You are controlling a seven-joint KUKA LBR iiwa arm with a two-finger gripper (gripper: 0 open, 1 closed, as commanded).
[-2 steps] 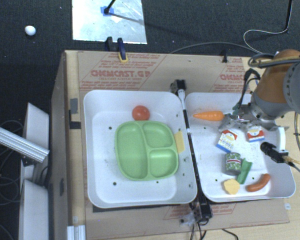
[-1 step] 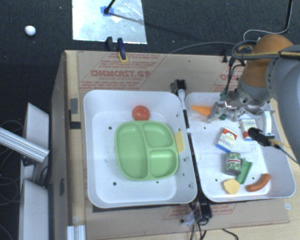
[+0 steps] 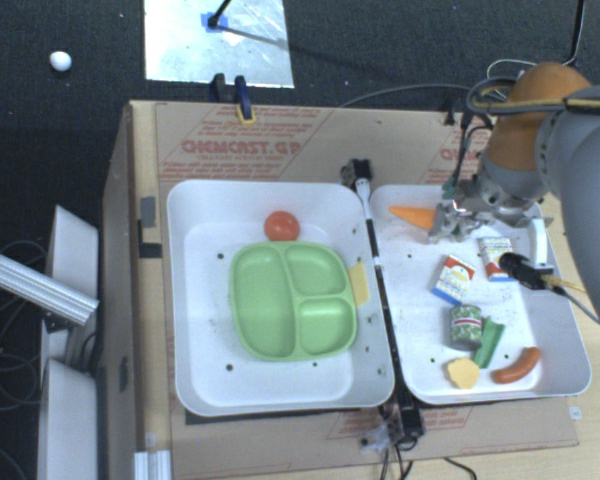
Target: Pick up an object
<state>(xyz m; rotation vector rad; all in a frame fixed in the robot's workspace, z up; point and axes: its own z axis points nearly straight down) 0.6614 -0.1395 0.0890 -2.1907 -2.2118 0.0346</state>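
Starting at the left bin and finding a green divided plate lying flat across its middle. Noting a red-orange ball sitting just beyond the plate's far edge. Spotting a small yellow piece resting against the plate's right side, close to the wall between the bins.

Crossing into the right bin and meeting an orange cone lying on its side in the far left corner, narrow end pointing left. Seeing the gripper hanging low just right of the cone's wide end, very close to it. Failing to tell whether it is open or closed, or gripping anything.

Moving on past a small white box with red and blue print lying near the bin's middle. Finding a yellow chunk by the near wall, a green can just beyond it, and a green stick lying against the can's right side. Noting a second white box with red marking farther back and a red sausage lying near the near right corner. Ending at the grey arm reaching in from the right.
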